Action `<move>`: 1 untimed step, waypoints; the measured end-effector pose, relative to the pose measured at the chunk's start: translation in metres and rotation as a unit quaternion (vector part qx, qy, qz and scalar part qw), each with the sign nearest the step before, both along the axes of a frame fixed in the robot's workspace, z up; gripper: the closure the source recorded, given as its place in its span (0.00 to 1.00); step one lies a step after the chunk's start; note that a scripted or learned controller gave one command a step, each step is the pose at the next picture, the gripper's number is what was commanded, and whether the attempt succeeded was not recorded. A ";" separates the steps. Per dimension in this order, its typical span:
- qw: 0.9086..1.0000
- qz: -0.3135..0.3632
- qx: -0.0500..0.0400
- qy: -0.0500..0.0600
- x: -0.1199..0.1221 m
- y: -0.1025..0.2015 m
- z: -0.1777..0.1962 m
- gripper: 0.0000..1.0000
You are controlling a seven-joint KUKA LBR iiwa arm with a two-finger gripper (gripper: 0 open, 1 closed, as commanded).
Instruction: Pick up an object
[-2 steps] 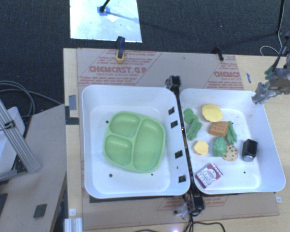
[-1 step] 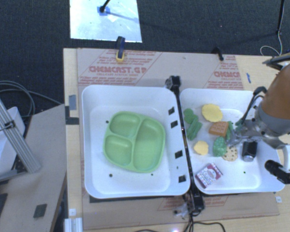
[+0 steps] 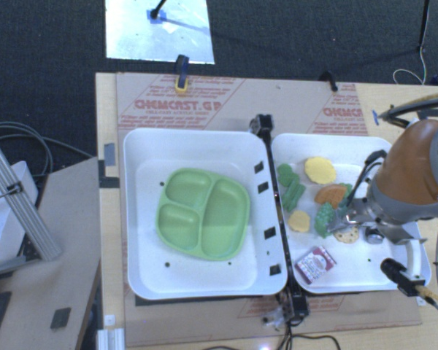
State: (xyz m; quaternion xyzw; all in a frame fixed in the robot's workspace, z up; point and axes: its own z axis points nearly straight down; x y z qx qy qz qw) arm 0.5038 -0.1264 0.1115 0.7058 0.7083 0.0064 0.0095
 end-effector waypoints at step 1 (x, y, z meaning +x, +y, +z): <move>1.000 0.001 0.002 0.006 -0.013 0.042 -0.024 1.00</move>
